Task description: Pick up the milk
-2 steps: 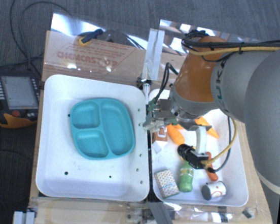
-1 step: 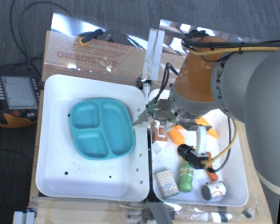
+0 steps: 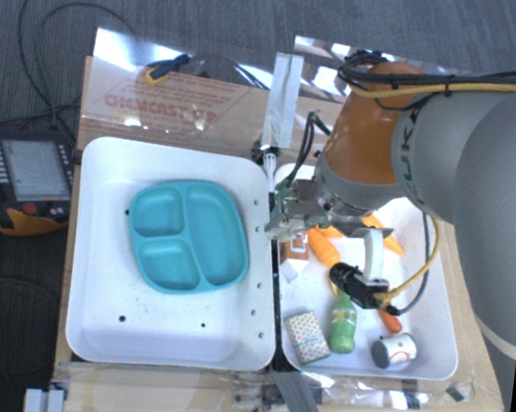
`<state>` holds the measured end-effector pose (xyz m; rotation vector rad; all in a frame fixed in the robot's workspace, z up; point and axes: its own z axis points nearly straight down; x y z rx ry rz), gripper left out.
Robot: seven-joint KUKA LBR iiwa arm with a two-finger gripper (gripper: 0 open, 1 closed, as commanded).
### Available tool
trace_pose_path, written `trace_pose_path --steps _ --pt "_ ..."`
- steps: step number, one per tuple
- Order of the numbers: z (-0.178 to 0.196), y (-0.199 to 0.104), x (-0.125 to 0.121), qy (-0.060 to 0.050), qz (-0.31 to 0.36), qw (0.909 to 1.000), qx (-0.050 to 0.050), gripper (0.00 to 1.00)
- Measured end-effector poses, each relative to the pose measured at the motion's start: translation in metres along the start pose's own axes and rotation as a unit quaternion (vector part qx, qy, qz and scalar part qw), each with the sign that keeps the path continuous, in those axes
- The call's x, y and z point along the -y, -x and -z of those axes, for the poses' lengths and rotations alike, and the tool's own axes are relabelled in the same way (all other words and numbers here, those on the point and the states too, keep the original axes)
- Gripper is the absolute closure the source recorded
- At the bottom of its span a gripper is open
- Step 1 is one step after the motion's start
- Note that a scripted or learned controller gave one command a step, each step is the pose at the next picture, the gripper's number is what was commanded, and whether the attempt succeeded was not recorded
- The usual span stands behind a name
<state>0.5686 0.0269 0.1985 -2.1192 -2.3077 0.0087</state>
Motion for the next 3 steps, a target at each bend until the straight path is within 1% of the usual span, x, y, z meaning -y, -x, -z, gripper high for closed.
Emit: trace_pose_path --steps 1,2,3 --pt "0.000 0.000 0.000 0.000 0.000 1.0000 0.000 0.00" --pt "0.008 0.000 0.000 -0.001 0.000 1.0000 -0.001 1.00" --pt "-0.017 0.011 0.048 0.002 -0.060 0.9982 0.001 1.00"
